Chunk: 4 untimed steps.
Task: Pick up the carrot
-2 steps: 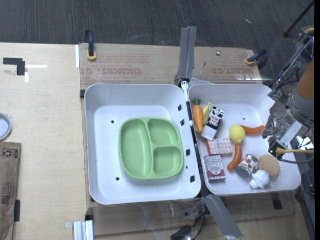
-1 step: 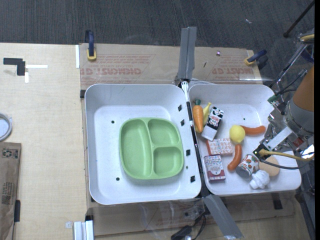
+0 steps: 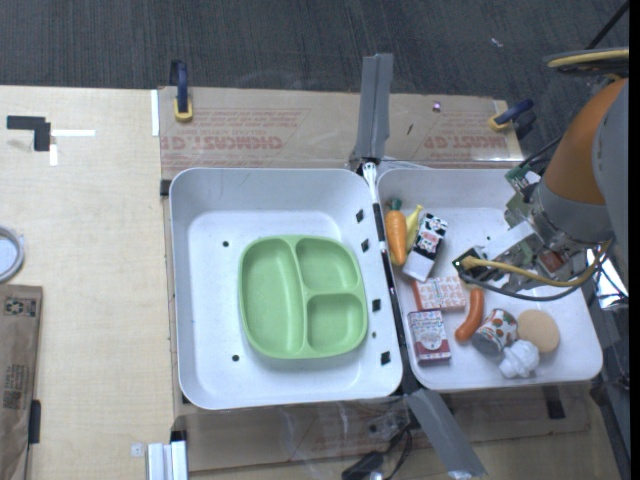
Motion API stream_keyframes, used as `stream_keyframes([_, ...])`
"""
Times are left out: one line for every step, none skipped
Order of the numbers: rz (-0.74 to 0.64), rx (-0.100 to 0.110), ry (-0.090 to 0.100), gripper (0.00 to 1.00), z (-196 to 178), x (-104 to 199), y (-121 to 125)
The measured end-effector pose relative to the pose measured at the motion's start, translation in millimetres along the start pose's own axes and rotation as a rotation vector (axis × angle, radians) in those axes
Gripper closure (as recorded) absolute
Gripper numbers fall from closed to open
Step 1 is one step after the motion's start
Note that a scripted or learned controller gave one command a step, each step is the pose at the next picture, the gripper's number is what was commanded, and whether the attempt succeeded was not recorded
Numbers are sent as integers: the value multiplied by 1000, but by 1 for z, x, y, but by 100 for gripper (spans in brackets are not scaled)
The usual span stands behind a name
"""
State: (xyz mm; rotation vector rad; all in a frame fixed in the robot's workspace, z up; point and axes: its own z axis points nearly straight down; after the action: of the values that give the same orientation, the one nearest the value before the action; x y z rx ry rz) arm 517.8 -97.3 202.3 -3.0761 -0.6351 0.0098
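The carrot (image 3: 397,236), orange with a green top, lies along the left wall of the right bin (image 3: 470,183), its top pointing to the far side. A black-and-white milk carton (image 3: 429,244) lies right beside it. My gripper (image 3: 533,251) hangs over the right part of the same bin, well to the right of the carrot and apart from it. I see nothing held in it.
The left bin (image 3: 200,268) holds a green divided plate (image 3: 303,296). In the right bin's near half lie an orange-red sausage (image 3: 470,314), two small pink boxes (image 3: 429,332), a can (image 3: 494,330), a tan round cookie (image 3: 539,331) and a white lump (image 3: 518,360).
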Motion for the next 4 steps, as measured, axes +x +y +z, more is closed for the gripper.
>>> stream_keyframes([202,0,1,100,-1,51,19])
stream_keyframes([42,1,1,100,-19,-11,49])
stream_keyframes([150,0,1,100,-2,38,74])
stream_keyframes([200,0,1,100,2,72,27])
